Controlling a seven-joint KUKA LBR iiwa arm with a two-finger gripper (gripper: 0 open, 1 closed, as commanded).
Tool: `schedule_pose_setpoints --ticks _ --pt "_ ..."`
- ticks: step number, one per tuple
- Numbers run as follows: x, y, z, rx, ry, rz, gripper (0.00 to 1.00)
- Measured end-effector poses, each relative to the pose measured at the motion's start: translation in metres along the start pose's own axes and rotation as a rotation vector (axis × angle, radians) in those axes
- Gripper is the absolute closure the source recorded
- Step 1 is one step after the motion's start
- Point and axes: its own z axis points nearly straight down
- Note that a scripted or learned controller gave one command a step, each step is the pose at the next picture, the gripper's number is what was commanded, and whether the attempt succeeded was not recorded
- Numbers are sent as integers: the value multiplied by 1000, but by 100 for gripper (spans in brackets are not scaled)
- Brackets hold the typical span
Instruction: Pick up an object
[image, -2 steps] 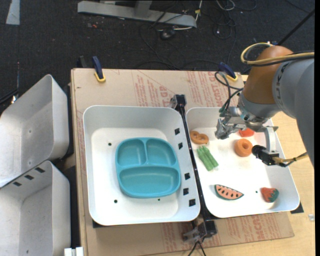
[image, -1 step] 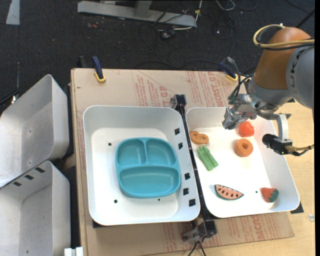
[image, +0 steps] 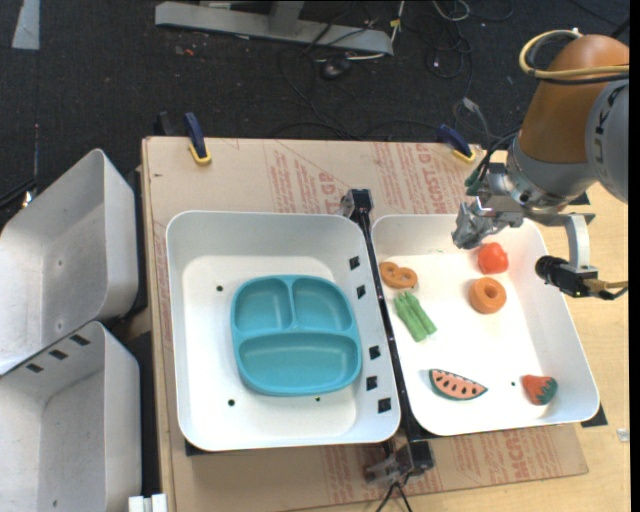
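Starting at the near edge, the right bin (image: 585, 375) contains a watermelon slice (image: 458, 385) close to its front wall, with a small strawberry (image: 539, 389) to its right near the front corner. Further back lie a green bean (image: 414, 315), a pretzel (image: 398, 275) just behind it beside the divider, and an orange donut (image: 488, 295) toward the middle. A red toy (image: 492, 258) sits behind the donut, in the back part of this bin. The left bin (image: 190, 330) holds a teal tray (image: 296, 333) with three compartments, lying flat near its centre. The gripper (image: 470, 232) hangs over the back of the right bin, just left of the red toy; whether it touches the toy cannot be told, and its opening cannot be told from this angle. Nothing is visibly held between its tips. The arm (image: 570, 110) enters from the right, orange band above the wrist. Cardboard (image: 300, 170) under both bins carries red printed lettering, seen reversed and not clearly legible. Two clamps (image: 197, 140) pin its far edge.
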Motion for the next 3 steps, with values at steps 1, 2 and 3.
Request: schedule_pose_setpoints --ticks 1,2,3 --pt "54 6 9 4 1 -4 100" --pt "106 14 16 4 1 -4 100" --pt "169 24 9 2 2 -6 100"
